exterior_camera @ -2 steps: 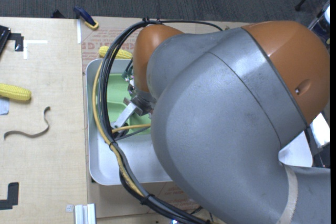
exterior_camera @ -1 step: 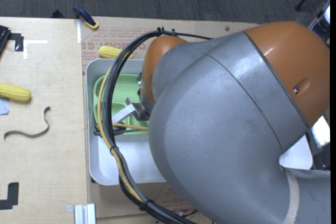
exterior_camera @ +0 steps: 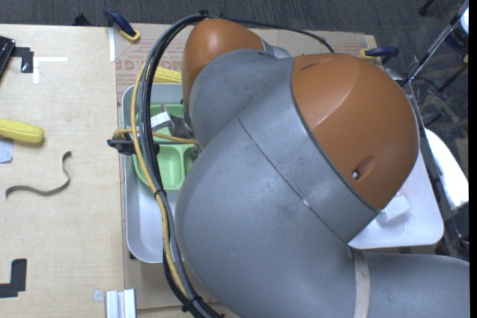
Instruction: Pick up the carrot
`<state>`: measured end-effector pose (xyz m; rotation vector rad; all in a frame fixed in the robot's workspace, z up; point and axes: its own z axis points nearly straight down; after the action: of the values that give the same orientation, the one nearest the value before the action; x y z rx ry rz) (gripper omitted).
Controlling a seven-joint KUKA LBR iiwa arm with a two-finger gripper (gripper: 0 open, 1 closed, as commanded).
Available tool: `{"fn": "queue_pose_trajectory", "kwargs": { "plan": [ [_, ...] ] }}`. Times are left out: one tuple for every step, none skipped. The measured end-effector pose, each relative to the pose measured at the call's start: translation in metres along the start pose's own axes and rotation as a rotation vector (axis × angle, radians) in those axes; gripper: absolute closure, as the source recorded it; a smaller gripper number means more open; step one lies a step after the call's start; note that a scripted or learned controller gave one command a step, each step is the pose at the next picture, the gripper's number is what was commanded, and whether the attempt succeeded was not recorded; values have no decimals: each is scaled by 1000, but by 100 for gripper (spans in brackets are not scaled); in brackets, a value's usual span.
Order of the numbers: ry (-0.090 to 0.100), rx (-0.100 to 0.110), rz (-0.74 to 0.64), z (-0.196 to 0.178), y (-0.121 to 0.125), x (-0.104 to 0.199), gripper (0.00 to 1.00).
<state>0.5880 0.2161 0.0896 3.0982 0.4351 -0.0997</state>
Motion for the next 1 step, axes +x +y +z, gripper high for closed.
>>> {"fn": "queue_pose_trajectory", "kwargs": {
  "plan": [
    [-59, 3, 18, 3, 6, -15, 100]
  ]
}}
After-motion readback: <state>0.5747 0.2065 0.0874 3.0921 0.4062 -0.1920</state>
